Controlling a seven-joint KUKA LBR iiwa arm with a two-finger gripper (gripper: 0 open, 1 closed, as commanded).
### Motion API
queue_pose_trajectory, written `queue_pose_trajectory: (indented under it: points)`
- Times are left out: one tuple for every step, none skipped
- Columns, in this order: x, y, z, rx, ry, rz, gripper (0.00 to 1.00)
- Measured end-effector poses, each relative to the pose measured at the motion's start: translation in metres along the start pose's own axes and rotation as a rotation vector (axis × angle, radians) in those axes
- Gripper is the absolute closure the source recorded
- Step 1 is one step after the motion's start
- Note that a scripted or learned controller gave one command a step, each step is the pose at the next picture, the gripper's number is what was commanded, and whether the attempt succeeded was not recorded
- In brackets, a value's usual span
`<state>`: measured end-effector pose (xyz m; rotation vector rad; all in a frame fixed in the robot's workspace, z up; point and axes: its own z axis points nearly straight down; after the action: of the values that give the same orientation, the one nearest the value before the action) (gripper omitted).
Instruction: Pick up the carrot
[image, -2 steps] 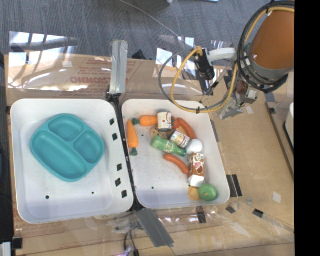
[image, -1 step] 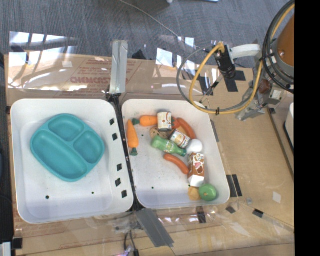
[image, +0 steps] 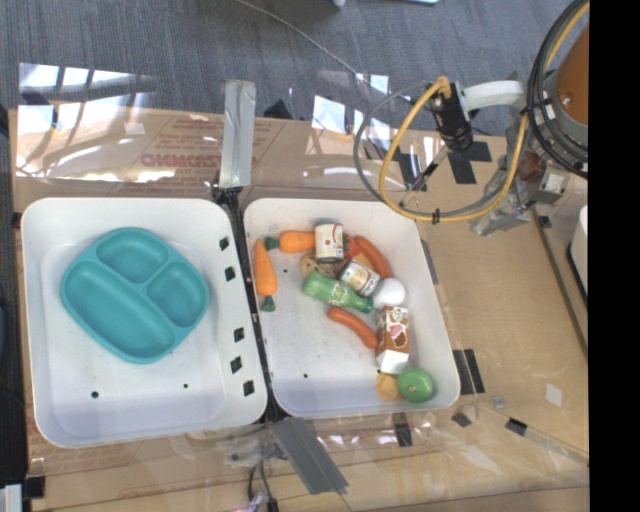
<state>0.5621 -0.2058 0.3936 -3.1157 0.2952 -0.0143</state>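
Cardboard (image: 180, 150) red print, reversed, not legible

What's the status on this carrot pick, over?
Gripper off to the right of the bins, above the bench, fingers unclear. Carrot lies by the left wall of the right bin, untouched. Nothing on top of it; green bottle lies apart.

Arm: grey KUKA arm (image: 560, 90) with orange band, at the view's upper right edge.
Cabling: yellow and black cables (image: 420, 160) looped off it.
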Motion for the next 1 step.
queue_pose_trajectory:
  points:
    - [0.0264,-0.0017,0.0316,-0.005,-0.01,0.007,1.0]
